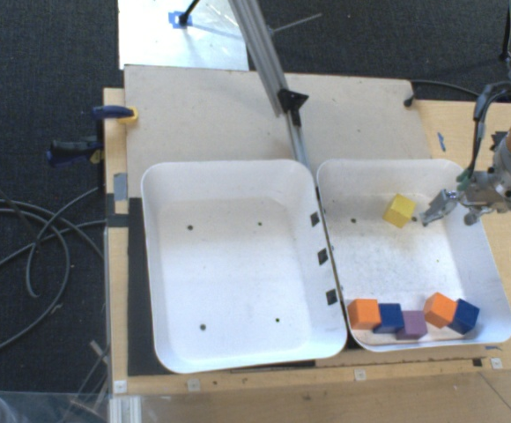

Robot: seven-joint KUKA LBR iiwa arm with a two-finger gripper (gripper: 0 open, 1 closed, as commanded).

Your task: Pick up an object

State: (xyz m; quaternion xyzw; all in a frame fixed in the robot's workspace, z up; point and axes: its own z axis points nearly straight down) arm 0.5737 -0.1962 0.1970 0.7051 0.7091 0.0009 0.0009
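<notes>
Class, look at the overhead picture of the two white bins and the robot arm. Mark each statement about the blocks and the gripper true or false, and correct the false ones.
1. The yellow block lies in the right bin. True.
2. The gripper is lifting the yellow block clear of the bin. False: the block sits on the bin floor just left of the gripper.
3. Five blocks sit along the near edge of the right bin. True: two orange, two blue, and one purple block.
4. The purple block lies in the left bin. False: it is in the right bin.
5. The purple block sits apart from the others. False: it is in that row.
</notes>
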